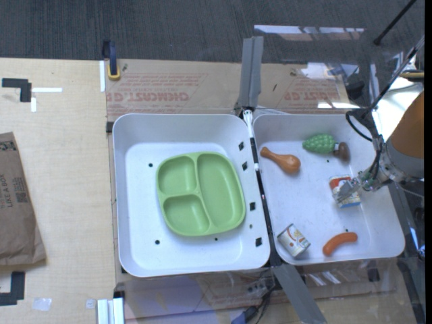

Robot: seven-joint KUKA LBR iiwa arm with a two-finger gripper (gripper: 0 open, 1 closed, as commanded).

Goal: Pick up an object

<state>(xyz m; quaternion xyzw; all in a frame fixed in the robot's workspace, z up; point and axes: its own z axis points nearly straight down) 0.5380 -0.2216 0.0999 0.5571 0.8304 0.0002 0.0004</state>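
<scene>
Reaching in from the right, the arm is cut off by the frame edge, so little more than its orange band and wrist can be seen. The jaws sit low in the right bin, pressed against a small red, white and blue packet. That spot is cluttered and small, and I cannot tell how far the jaws are apart or whether the packet is between them.

Other things lie around in that bin: a green bumpy toy with a brown end near the far wall, a tan drumstick-shaped piece to its left, a crumpled white wrapper near the front wall, and an orange sausage shape just right of it. All are apart from one another.

The left bin holds a pale green plastic tray with three compartments, glossy and rounded at the corners. Both bins are shallow, white and smooth, hinged side by side.

The desk is light wood; a brown paper bag lies at its left edge, partly out of view. Printed cardboard lies behind the bins.
</scene>
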